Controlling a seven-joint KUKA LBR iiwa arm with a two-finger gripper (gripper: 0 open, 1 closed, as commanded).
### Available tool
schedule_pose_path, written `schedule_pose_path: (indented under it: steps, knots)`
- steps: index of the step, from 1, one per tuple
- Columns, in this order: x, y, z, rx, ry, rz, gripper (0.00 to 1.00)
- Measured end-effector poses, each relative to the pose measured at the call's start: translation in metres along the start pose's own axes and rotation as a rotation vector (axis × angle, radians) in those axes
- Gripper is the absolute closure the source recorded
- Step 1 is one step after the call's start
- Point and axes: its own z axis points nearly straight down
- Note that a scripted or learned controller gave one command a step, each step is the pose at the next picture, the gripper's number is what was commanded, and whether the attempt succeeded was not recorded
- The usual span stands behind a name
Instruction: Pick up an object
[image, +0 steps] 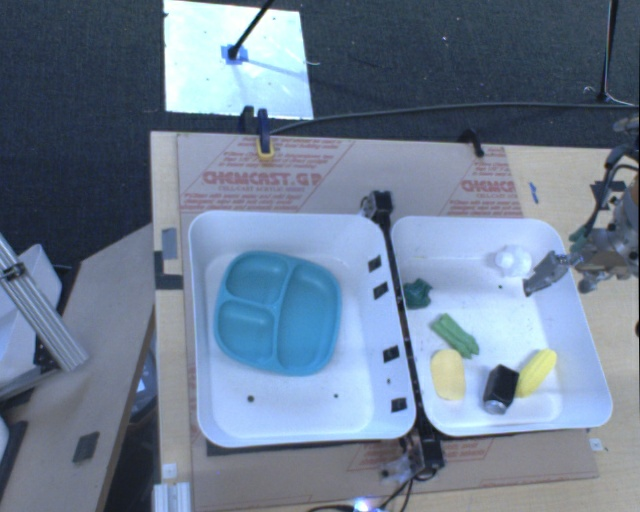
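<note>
The right bin (570, 330) holds several small objects. A white lump (512, 261) lies near its back wall. A dark green piece (417, 293) sits by the left wall, with a light green piece (455, 335) just in front of it. Toward the front are a yellow block (449, 375), a black can (499, 388) and a yellow oblong object (537, 371). My gripper (563, 280) hangs over the bin's right rim, to the right of the white lump. It is open, with nothing between its fingers (541, 274).
The left bin (205, 300) holds a blue divided plate (277, 312). A black divider strip (388, 300) with clips runs between the bins. Cables and a clamp (263, 135) lie along the back of the bench.
</note>
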Motion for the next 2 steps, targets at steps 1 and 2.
schedule_pose_path:
  steps: [1, 2]
  knots:
    - [0.000, 0.002, -0.005, -0.010, -0.002, -0.003, 0.00]
    - [0.005, 0.006, 0.037, -0.007, -0.001, -0.002, 0.00]
